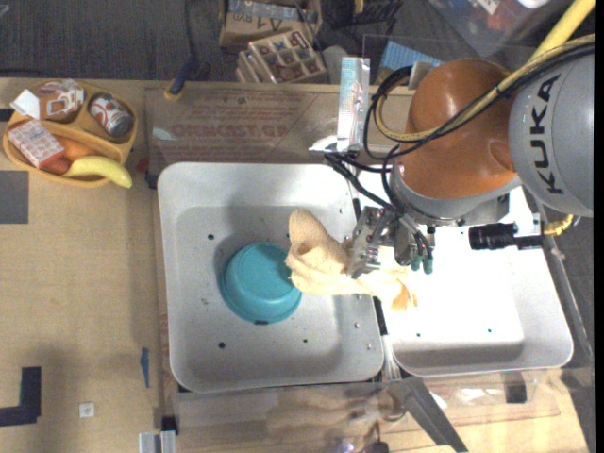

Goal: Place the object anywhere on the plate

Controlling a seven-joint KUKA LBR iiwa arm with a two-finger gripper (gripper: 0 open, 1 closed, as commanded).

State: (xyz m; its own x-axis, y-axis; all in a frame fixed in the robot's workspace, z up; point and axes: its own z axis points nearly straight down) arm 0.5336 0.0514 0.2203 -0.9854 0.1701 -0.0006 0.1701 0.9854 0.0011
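Since the job turns on one soft item, the notes begin there and work outward.

Object: a pale yellow cloth (326, 264), crumpled, lying across the seam between the two bins — most of it in the left bin (189, 347), one tail trailing over into the right bin (491, 338).

Plate: a teal dish (257, 283) near the middle of the left bin; the cloth's left edge touches or overlaps its right rim, but the bulk lies beside it.

Gripper: the gripper (377, 248) sits low at the cloth's right part, just over the seam; whether it is spread or closed on the fabric I cannot tell, since the mechanism and cables crowd that spot.

Arm: the grey arm with its orange band (462, 125) comes in from the right, above the right bin.

Step in hand: by my reading, the grasp or the very start of the carry — the cloth is not yet on the plate.

Next move: it likely calls for a firm hold on the fabric, a lift clear of the bin wall, a short shift left, and a release over the plate's middle. A limp tail could drag or hang off the rim.
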